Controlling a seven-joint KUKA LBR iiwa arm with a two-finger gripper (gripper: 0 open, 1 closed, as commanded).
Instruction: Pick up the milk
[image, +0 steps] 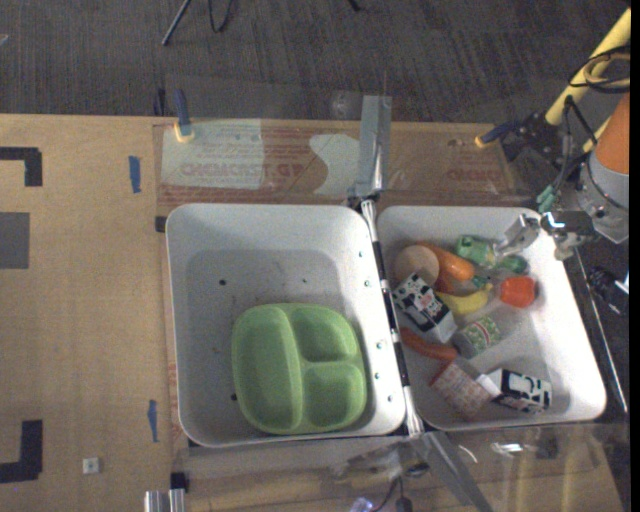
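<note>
Reaching in over the right white bin's (590, 385) far right corner, claw (522, 232) hanging above toys; finger spread impossible to tell. Black-and-white cow-patterned milk carton (422, 305) lying near that bin's left wall.

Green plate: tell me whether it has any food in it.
Empty. The green plate lies flat in the left bin, and all three of its compartments show bare green.
</note>
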